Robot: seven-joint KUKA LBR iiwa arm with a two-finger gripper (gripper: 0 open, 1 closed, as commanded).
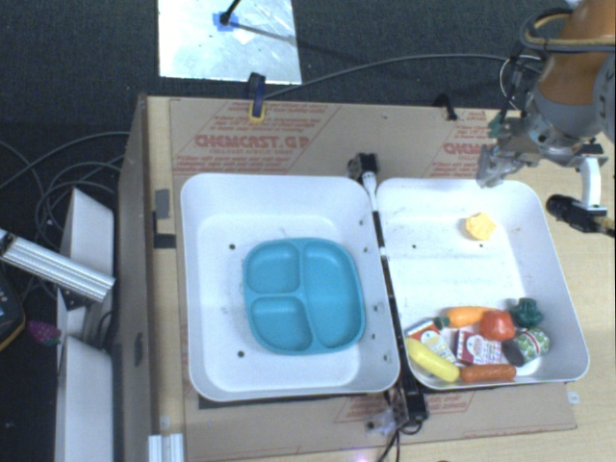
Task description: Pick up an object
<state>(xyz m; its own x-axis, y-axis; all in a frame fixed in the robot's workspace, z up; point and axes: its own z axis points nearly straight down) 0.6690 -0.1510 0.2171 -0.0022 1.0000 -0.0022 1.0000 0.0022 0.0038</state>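
Camera view: smooth blue compartmented tray (304,295)

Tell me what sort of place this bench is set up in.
Most likely a robotics lab bench for pick-up trials, not a kitchen. Two white bins sit side by side on a board, one holding a blue divided plate, the other toy food, with the arm's gripper above and loose cables nearby.

A blue tray (303,294) is lying in the left bin (212,210), well off to the view's left of the gripper (491,173) and lower in view. A foil sheet (226,27) is lying farther left and above it, past the cardboard (289,133).
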